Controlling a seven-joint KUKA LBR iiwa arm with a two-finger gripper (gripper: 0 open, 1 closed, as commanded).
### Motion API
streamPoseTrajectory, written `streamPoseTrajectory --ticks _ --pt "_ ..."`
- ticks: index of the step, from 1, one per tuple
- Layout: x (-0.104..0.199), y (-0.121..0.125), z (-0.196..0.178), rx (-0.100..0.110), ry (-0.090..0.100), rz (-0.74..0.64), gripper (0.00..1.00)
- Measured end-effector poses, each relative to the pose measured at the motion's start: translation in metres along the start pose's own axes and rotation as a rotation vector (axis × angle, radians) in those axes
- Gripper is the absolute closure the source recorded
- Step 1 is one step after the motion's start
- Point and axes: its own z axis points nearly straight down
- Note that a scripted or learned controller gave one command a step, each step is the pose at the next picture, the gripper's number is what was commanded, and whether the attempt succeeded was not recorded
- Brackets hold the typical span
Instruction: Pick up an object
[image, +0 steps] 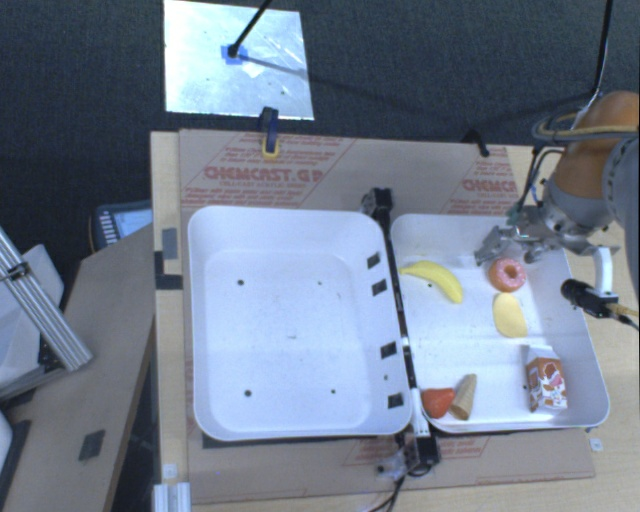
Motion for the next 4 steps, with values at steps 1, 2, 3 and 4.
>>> streamPoseTrajectory --ticks 1,2,3,4 --pt "0.014 0.002 0.022 0.0 0.0 -0.003 0.0" --pt "0.018 -0.001 -0.05 -0.007 -0.001 -0.002 0.0" --pt "-0.005 -0.014 0.026 0.006 0.001 0.003 0.0" --pt "0.053 -0.029 -0.086 -0.009 0.001 -0.006 0.0"
